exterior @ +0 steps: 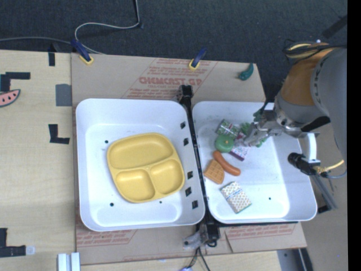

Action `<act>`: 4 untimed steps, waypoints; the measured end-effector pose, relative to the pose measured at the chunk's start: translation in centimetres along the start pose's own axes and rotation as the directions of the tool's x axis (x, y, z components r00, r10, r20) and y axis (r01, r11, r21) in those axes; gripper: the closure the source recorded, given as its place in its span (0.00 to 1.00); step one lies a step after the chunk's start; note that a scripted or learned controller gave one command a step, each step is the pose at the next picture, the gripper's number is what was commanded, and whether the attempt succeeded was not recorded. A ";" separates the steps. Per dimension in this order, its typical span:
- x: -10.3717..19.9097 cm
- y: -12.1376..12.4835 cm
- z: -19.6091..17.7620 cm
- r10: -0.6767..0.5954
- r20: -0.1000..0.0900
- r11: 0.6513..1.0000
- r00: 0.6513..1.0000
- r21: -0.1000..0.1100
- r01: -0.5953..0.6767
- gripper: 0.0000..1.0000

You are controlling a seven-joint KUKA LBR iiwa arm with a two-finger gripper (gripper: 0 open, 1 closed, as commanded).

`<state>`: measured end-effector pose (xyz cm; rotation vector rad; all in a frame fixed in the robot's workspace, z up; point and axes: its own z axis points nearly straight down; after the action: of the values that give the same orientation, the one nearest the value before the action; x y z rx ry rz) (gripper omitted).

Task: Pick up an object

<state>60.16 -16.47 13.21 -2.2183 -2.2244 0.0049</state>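
Note:
My gripper point(252, 134) reaches in from the right and sits low in the right bin point(282, 205), over a cluster of small items. Beside it lie a green round piece point(224, 144), a silvery green-trimmed packet point(228, 129) and a small purple-marked item point(240, 152). Lower left of them rest an orange sausage point(227, 164), an orange waffle-like square point(214, 172) and a white patterned box point(236, 197). Whether anything sits between the fingers is hidden.
The left bin point(90, 208) holds a yellow divided plate point(145, 166). A black clip divider point(190, 145) runs between the bins. Cardboard point(163, 78) lies under both, with clamps at its back edge and a teal piece point(246, 71) at the right.

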 end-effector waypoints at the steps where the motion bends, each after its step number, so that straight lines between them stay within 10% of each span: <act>1: 1.3 3.7 -2.2 0.001 -0.001 1.000 1.000 -0.002 -0.001 1.00; 4: 2.9 6.7 -4.4 0.001 -0.001 1.000 1.000 -0.002 -0.001 1.00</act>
<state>66.83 -13.49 17.55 -2.2202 -2.2232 0.0012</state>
